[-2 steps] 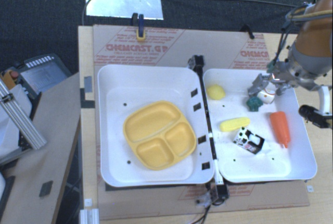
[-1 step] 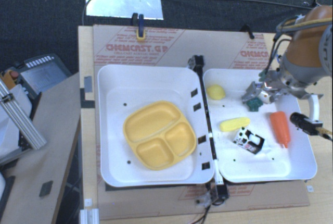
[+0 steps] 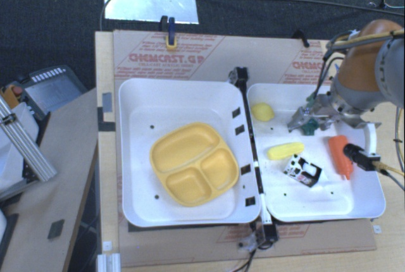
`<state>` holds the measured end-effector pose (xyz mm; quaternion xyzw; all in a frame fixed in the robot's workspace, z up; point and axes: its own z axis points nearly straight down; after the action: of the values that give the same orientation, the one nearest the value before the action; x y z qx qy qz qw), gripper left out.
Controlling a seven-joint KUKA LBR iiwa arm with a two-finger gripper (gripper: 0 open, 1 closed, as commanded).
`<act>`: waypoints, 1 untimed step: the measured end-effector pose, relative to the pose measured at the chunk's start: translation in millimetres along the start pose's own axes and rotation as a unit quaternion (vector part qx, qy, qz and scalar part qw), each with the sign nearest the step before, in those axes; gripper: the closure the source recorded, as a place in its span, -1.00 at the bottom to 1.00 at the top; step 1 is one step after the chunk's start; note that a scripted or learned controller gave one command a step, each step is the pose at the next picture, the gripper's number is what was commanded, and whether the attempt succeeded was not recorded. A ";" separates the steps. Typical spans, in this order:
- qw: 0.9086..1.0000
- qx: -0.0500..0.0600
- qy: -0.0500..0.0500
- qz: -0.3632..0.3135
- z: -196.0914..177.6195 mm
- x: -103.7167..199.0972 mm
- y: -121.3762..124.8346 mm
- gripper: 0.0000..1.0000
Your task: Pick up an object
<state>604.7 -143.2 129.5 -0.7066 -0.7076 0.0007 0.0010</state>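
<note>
— Status of the pick?

— Approach stage, by my reading. The gripper [image 3: 308,120] sits low in the right bin [image 3: 316,204], jaws around a small dark green object [image 3: 309,128] (too small to identify). I cannot tell how wide they stand, nor whether anything is gripped.

— Next move?

— Closing squarely on it, I judge, then a straight lift.

— Other candidates?

— A yellow ball [image 3: 263,112], yellow block [image 3: 285,150], black-and-white piece [image 3: 302,170], orange carrot [image 3: 340,155]. The left bin [image 3: 145,207] holds a yellow divided tray [image 3: 193,163].

— Surroundings?

— Cardboard-covered desk [image 3: 209,54], dark carpet beyond.
</note>
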 end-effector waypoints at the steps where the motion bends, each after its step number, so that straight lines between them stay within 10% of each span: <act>1: 1.000 0.000 0.000 0.000 47.5 0.6 -0.2 -1.00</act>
<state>604.5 -142.5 82.0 -0.7065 -0.7077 0.0007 0.0012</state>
